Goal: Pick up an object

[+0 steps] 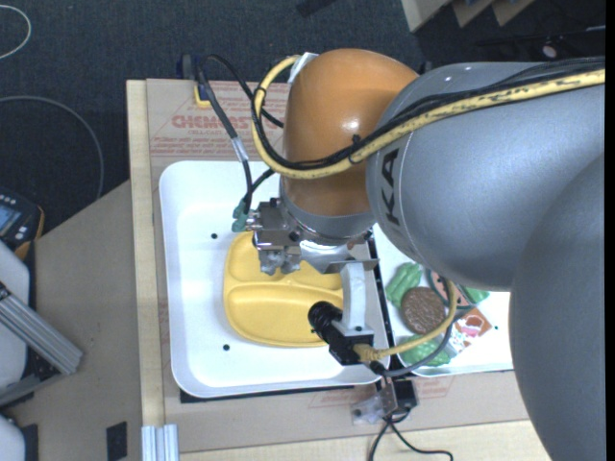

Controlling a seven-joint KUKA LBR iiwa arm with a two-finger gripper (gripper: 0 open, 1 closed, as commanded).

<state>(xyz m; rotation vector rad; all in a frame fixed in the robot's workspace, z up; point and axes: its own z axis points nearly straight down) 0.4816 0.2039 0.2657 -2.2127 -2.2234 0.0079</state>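
— Yellow plastic is seen first: a rounded yellow object [274, 310] is lain flat in the left bin [187, 257], toward five o'clock of that bin's floor. Is it held?

— That cannot be told. The gripper [288, 253] is lowered directly over the object's twelve o'clock edge, but its tips are masked by the wrist housing, so their state is not shown, and contact cannot be confirmed.

— Why is the arm placed so?

— A descent onto the yellow piece is judged likely, since the tool is centred above it and nothing else is seen in that bin. The orange band [336, 133] and the grey arm [500, 190] are stacked above the wrist, at about one o'clock from the object, with a yellow-and-black cable [461, 99] draped across them.

— And beyond?

— In the right bin [495, 353], at three o'clock from the object, a brown round item [422, 308] and green pieces [404, 281] are glimpsed beneath the arm. A black fitting [332, 329] is hung beside the divider.

— Any writing?

— Red lettering is printed on the cardboard sheet [178, 123] under the bins, at eleven o'clock; it is partly covered and cannot be read with confidence. Part of a letter "K" is visible on the arm.
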